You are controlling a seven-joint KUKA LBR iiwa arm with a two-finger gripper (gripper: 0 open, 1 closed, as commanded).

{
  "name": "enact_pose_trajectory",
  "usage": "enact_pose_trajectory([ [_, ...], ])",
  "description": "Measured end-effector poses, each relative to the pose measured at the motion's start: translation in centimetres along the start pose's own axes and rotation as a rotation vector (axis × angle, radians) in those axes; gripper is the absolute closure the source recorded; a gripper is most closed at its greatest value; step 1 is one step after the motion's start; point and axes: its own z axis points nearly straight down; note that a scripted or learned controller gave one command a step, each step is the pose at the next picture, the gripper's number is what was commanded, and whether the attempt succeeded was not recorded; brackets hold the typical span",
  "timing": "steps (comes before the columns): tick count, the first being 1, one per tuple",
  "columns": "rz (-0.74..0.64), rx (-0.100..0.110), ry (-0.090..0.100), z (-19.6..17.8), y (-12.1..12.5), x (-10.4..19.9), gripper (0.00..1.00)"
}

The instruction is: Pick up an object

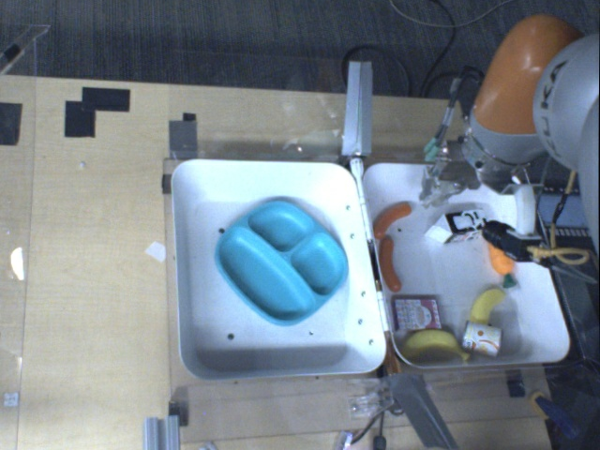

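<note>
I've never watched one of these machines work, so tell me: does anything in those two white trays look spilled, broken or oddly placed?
Nothing looks spilled or broken. The blue divided plate lies alone and askew in the left bin. The right bin is a jumble: two sausages along its left wall, bananas, a small carton on its side.

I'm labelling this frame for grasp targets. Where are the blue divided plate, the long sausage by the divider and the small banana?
blue divided plate (281, 261): camera view, on the ridge between its compartments.
long sausage (389, 262): camera view, mid-length of its body.
small banana (487, 303): camera view, middle of its yellow curve.
</note>
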Motion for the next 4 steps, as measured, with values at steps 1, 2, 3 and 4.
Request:
enact_pose_trajectory([
  [1, 0.480, -0.001, 0.000, 1.9, 2.1, 1.5, 1.00],
  [2, 0.471, -0.004, 0.000, 0.8, 2.2, 1.7, 1.00],
  [3, 0.462, -0.008, 0.001, -0.4, 2.4, 1.8, 1.00],
  [4, 0.453, -0.012, 0.000, -1.5, 2.5, 2.0, 1.00],
])
